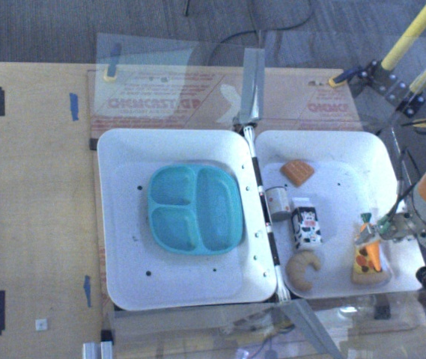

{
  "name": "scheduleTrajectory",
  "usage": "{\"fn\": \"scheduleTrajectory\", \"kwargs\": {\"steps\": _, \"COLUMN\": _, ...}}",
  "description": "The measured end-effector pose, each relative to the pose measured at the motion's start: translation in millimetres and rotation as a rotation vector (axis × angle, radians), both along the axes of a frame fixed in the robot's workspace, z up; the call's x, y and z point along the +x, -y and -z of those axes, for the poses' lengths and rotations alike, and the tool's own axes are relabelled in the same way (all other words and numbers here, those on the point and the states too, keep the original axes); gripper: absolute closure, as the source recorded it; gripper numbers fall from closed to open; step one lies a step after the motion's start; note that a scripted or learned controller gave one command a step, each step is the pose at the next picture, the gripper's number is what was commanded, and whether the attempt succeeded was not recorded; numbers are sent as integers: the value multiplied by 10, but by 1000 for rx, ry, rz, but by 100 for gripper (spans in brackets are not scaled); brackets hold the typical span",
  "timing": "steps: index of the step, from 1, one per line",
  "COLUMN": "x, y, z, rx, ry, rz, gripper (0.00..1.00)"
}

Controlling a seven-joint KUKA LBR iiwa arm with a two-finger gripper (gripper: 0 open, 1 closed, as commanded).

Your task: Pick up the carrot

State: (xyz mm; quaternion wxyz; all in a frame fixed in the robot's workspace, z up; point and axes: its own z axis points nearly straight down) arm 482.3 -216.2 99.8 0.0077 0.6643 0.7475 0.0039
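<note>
Hovering at the frame's lower right, the tool (367, 230), its state impossible to tell, sat just above the carrot (373, 256).

Small orange carrot (373, 256) with green top, lying on a yellow item, right bin's near-right corner.

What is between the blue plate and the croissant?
In the camera view, the wall where the two bins meet stands between the blue plate and the croissant.
</note>
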Motion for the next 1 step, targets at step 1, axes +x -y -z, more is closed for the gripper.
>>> {"fn": "scheduleTrajectory", "kwargs": {"steps": 1, "x": 75, "y": -612, "z": -1002, "rx": 4, "ry": -15, "rz": 34, "gripper": 100}}
